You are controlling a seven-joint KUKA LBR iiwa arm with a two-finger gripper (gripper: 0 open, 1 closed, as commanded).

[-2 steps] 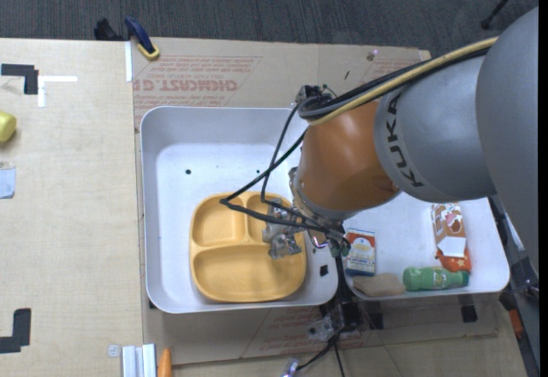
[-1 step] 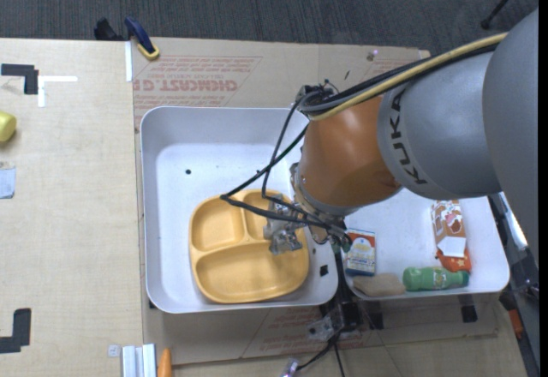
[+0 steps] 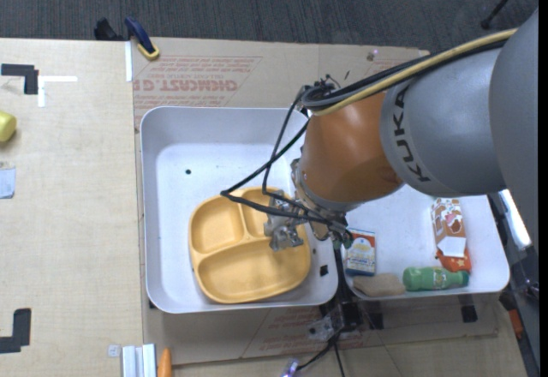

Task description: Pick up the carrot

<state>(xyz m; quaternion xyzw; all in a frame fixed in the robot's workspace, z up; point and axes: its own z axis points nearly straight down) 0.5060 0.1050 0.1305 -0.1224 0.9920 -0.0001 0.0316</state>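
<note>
I'm hanging my gripper (image 3: 287, 234) low over the right part of the yellow tray (image 3: 223, 234) in the left bin (image 3: 171, 161), and from this slant I cannot tell whether it is wide or narrow, or whether anything is in it. My arm (image 3: 445, 127) is reaching in from the right and crossing above the right bin (image 3: 402, 221), with the orange band (image 3: 351, 152) sitting over the wall between the two bins and the wrist pointing steeply down. Black cables (image 3: 257, 178) are looping off the wrist across the tray's upper compartments. Where the carrot is lying I cannot tell; my own wrist is covering the tray's right side, so I'm judging it to be somewhere under there. To do this step well, I'm thinking the descent needs to be straight and slow, lined up across the carrot's narrow width and not along its length, and closing only once I'm low enough to get around it without scraping the tray's ridges. The lift should be gentle, since a smooth, tapered thing is likely to be slipping out. Over in the right bin, a box (image 3: 360, 252), a packet (image 3: 449, 234) and a green bottle (image 3: 437, 278) are lying well clear of my working spot.
</note>
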